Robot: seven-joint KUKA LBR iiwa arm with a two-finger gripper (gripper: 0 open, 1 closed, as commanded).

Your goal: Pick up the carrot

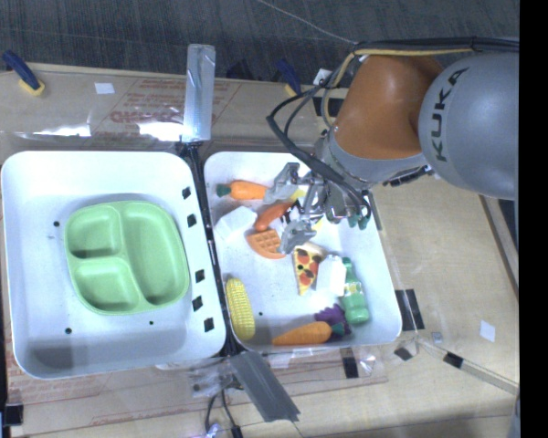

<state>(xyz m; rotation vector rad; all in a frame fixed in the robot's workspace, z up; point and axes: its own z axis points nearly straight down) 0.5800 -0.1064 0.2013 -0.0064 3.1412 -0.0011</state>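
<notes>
Several toy foods lie in the right bin (376, 261). A carrot (244, 190), orange with a green stub, lies near the bin's top left corner. Another long orange carrot-like piece (301, 333) rests along the bottom wall. My gripper (291, 210) hangs low over the upper middle of this bin, open, with one finger (286, 182) toward the far wall and the other finger (298, 234) nearer the camera. A short orange piece (271, 214) lies just left of the gap between them, and I can't tell whether it touches them. The top carrot is left of the gripper, apart from it.
A waffle (267, 244), a pizza slice (306, 268), a corn cob (240, 307), purple grapes (329, 316) and a green bottle (353, 301) crowd the right bin. The left bin (18, 245) holds a green divided plate (125, 256). The arm's bulk hangs over the right bin's top right.
</notes>
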